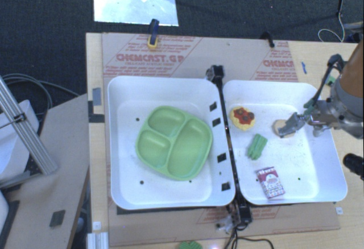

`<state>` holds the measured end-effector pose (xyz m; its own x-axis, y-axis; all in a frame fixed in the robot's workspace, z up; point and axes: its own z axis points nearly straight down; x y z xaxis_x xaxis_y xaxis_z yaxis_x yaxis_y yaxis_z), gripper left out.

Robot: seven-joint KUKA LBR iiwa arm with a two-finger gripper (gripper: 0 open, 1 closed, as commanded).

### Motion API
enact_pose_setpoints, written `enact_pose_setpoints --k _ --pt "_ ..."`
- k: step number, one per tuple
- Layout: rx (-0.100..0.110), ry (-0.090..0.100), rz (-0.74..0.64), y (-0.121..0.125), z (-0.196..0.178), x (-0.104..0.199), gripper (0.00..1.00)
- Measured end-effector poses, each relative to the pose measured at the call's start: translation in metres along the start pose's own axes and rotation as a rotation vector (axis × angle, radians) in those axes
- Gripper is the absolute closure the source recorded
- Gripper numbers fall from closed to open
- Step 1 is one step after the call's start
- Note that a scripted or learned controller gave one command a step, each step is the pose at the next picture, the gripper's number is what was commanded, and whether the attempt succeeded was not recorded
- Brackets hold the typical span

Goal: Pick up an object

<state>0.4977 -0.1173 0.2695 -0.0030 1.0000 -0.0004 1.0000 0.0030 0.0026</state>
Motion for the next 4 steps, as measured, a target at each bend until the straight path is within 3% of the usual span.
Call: enact_pose_setpoints --k 2,3,4 --pt "0.007 0.002 0.002 -0.012 0.109 0.029 0.00" --pt "0.001 0.000 0.001 -0.011 0.188 0.032 0.00" --pt "-0.002 -0.001 0.003 -0.010 0.174 0.030 1.00"
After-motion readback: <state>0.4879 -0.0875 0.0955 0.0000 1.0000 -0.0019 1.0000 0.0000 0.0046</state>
